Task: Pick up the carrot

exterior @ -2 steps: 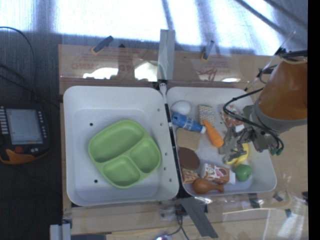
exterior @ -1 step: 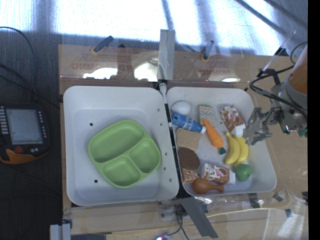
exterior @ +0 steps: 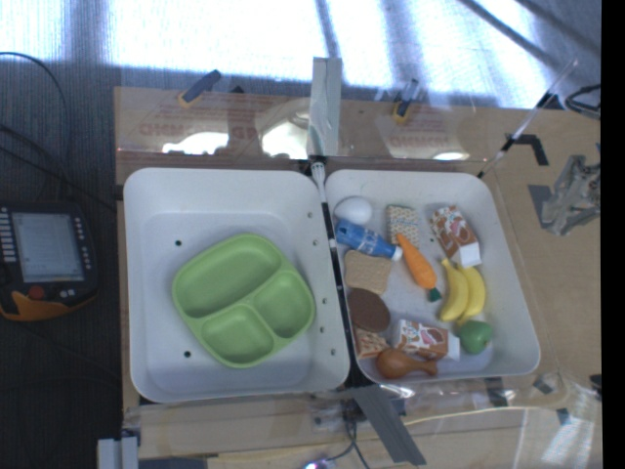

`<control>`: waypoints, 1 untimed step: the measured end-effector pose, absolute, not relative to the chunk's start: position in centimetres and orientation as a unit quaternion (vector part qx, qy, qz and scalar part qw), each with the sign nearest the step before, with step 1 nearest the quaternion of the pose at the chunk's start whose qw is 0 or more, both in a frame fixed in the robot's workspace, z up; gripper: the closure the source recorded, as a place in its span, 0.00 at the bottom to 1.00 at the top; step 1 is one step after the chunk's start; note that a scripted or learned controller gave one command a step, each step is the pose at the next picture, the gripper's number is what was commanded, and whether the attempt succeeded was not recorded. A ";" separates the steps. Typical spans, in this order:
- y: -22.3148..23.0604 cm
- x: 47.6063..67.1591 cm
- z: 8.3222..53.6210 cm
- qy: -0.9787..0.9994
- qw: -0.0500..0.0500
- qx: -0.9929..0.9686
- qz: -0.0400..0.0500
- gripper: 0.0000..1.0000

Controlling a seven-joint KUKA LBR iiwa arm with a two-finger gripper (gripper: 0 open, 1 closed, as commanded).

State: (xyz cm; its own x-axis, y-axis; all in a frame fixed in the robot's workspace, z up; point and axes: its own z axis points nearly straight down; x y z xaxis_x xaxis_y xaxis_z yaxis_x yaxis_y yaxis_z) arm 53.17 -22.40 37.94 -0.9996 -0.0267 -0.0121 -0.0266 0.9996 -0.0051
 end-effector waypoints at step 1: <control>-22.3 49.8 36.3 0.984 0.002 -0.176 0.000 1.00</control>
